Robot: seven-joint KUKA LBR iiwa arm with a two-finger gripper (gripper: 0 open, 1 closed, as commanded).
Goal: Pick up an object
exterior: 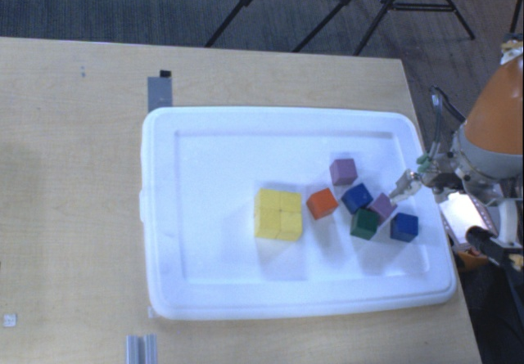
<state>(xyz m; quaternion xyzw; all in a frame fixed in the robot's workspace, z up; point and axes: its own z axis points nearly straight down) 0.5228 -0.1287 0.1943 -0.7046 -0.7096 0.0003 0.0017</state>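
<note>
Nearest the camera, the near rim of the white bin [303, 305] runs along the bottom of the camera view, sitting on the tan desk [65, 190]. Inside the bin, a large yellow block [278, 213] lies near the middle, with an orange cube [322, 203] just beside it. Right of these is a tight cluster: a purple cube [344, 169], a blue cube [356, 196], a small mauve cube [381, 206], a green cube [364, 224] and a second blue cube [404, 226].

The end effector [406, 184] reaches in from the right over the bin's right rim, its tip just beside the mauve cube; I cannot tell whether it is released or clenched, and no cube is seen lifted. By my reading the step in hand is the approach to a pick, nothing yet taken. The next move calls for settling squarely over one cube without nudging its crowded neighbours.
</note>
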